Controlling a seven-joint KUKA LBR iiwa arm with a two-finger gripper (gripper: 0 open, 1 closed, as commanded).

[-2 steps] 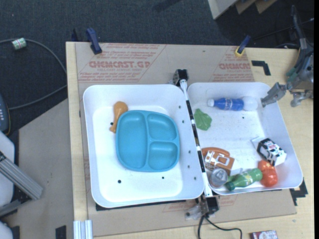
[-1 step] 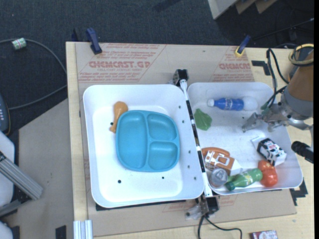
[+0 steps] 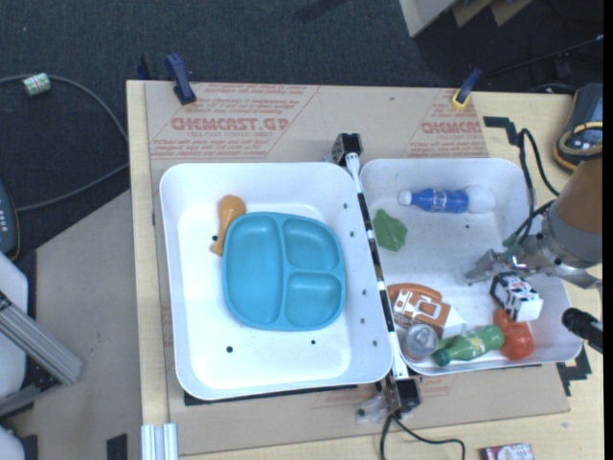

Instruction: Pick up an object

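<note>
Cardboard [image 3: 287,123] printed with red lettering covered the bench under both bins, held by a blue clamp [image 3: 178,78] at its far left corner and another clamp [image 3: 466,86] at the far right. From my remote seat I saw the left bin [image 3: 187,257] carrying a blue divided plate [image 3: 283,270] near its middle, and an orange toy piece [image 3: 228,220] touching the plate's far left edge. The right bin [image 3: 450,175] held the rest. The arm [image 3: 582,214] reached in over that bin's right wall, and the gripper [image 3: 500,268] hung low over the right half of the bin floor; I could not tell how far its fingers stood apart, and I saw nothing between them. A blue and white bottle [image 3: 442,200] lay on its side along the far wall. A green piece [image 3: 389,229] sat close to the left wall. An orange and white carton [image 3: 418,306] lay nearer the front left corner, with a silvery round item [image 3: 419,338] just in front of it. A green bottle-shaped toy [image 3: 469,345] lay along the front wall, touching a red ball-like object [image 3: 517,340]. A small white block with dark marks [image 3: 522,302] sat just beyond the red object, near the gripper.
</note>
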